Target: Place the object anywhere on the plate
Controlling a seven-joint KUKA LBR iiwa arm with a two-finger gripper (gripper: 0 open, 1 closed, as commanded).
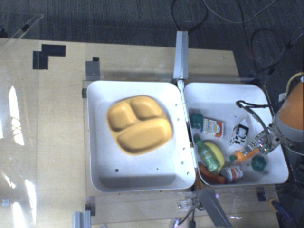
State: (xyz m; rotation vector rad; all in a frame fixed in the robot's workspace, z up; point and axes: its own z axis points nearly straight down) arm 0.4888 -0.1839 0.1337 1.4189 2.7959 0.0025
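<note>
Reaching in from the right, the arm is hanging low over the right bin (273,172), with the gripper (262,143) sitting just beside an orange carrot-like piece (247,153). You are looking at the pick step, by my reading — nothing is lying on the yellow plate (138,123), which is resting in the left bin (102,175) with its three compartments bare.

Whether the tool is parted or closed is something you cannot tell from this angle; the tip is small and blurred against the clutter, and nothing is clearly showing between its parts, so you should not count anything as held.

The likely object, the carrot-like piece, is lying near the right bin's lower right area, close to a teal round item (259,163) and well apart from the plate. Other things are crowding the same bin: a green bottle (208,156) against a yellow banana-like fruit (216,152), a white and orange carton (212,126), a small can (234,174) and a red piece (211,175) along the front wall.

Your next move is calling for a firm hold on one item alone, then a lift clear of the divider between the bins — and a carry leftward to the plate.
</note>
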